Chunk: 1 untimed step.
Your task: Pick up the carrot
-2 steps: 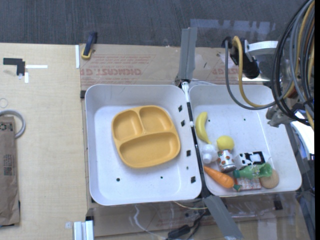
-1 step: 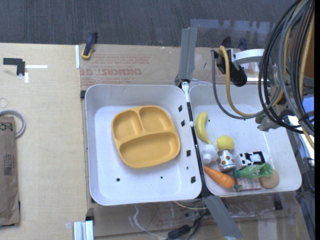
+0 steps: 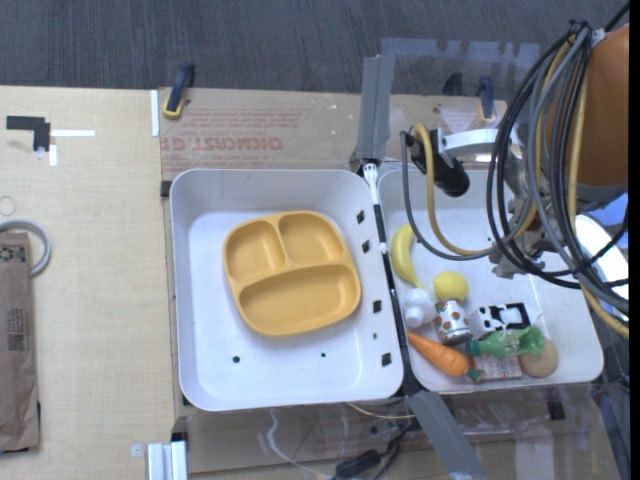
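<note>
Jaws cannot be judged apart or together from the camera view: the gripper (image 3: 527, 236) hangs over the right bin (image 3: 592, 360) behind a tangle of black cables (image 3: 520, 118), which hides its tip. The grey arm with its orange band (image 3: 608, 108) comes in from the right, above the far half of that bin.

The carrot (image 3: 440, 354) lies in the right bin's near left corner, its thick end towards the bin's near edge and its thin end just beside the wall shared with the left bin (image 3: 181, 268). It is well apart from the gripper. A small printed can (image 3: 453, 320) stands just beyond it, with a lemon (image 3: 451, 287) and a banana (image 3: 402, 253) farther back. A green packet (image 3: 510, 345) lies just right of the carrot.

A yellow divided plate (image 3: 291, 271) sits in the left bin.
</note>
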Motion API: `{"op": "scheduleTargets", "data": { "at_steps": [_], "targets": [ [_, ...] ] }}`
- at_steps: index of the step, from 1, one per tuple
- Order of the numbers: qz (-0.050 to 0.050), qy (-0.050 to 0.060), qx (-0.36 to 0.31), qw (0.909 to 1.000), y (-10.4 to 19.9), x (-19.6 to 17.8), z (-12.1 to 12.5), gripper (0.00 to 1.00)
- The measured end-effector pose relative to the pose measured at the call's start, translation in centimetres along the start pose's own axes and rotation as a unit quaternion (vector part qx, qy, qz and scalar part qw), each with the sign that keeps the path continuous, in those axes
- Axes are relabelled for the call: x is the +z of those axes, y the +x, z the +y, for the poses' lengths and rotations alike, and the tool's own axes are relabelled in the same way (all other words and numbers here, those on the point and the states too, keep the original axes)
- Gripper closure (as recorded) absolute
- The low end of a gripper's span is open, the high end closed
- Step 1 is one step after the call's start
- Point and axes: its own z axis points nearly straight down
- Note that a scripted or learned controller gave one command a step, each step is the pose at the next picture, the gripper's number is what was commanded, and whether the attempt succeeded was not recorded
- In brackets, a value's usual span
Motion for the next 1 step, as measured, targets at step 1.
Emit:
{"op": "scheduleTargets", "data": {
  "at_steps": [1],
  "targets": [
    [0.001, 0.000, 0.007, 1.0000, 4.32, -10.70, 7.14, 1.00]
  ]
}}
